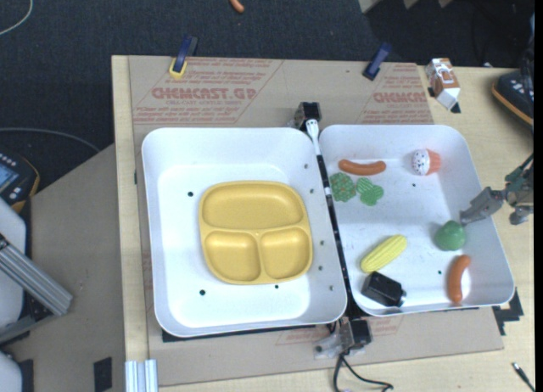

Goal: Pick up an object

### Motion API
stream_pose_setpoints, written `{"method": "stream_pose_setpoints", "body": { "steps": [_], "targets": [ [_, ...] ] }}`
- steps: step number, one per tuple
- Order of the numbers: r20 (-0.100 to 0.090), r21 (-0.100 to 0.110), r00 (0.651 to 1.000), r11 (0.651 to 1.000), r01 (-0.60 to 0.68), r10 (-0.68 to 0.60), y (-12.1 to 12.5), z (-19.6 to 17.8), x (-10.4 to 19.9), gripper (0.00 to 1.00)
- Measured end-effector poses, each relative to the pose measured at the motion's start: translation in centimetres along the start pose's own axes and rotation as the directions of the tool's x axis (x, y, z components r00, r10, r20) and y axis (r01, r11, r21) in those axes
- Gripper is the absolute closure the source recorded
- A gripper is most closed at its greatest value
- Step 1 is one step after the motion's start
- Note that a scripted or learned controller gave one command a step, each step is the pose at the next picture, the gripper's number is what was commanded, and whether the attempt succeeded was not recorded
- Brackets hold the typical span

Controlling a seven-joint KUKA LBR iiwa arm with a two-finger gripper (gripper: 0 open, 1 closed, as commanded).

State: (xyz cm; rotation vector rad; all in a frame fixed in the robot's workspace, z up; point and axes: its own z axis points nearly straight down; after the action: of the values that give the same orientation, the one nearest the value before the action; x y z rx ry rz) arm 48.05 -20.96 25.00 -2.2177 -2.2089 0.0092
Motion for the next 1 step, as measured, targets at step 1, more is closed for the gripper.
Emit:
{"method": "stream_pose_setpoints", "body": {
  "steps": [1],
  "targets": [
    [0.004, -0.012, 1.0, 1.0, 0.004, -0.004, 0.25, -0.62, 0.05, 0.0]
  ]
}}
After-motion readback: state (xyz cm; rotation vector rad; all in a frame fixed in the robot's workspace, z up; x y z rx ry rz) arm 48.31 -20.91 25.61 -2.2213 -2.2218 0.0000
